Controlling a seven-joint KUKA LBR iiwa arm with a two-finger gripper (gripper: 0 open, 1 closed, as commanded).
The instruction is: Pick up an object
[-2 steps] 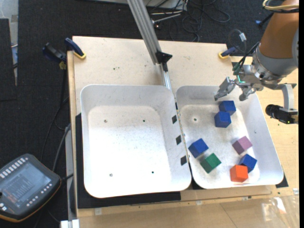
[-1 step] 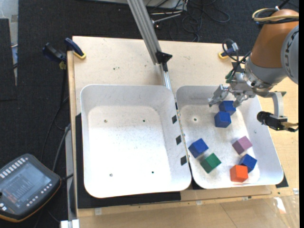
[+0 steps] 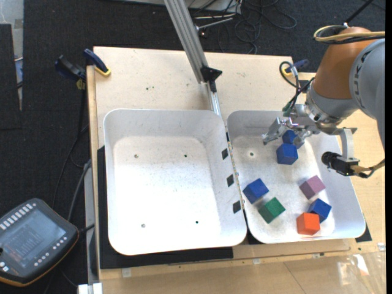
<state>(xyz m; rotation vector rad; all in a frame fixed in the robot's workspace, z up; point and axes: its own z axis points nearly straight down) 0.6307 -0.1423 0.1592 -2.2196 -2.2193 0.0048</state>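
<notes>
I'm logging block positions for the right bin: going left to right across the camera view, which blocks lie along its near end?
blue block → green block → orange block → second blue block, all apart from the gripper.

1. A light wooden bench top (image 3: 153, 72) fills the middle of the frame, on a dark floor.
2. A grey handheld control pendant with a dark screen (image 3: 30, 241) lies at the lower left corner.
3. A blue and yellow clamp (image 3: 97, 62) grips the bench's upper left corner; a second dark blue clamp (image 3: 69, 69) sits just left of it.
4. A slanted silver aluminium pole (image 3: 187, 32) runs from the top centre down to the bench's middle.
5. Black cables (image 3: 257, 17) trail across the floor at the upper right.
</notes>
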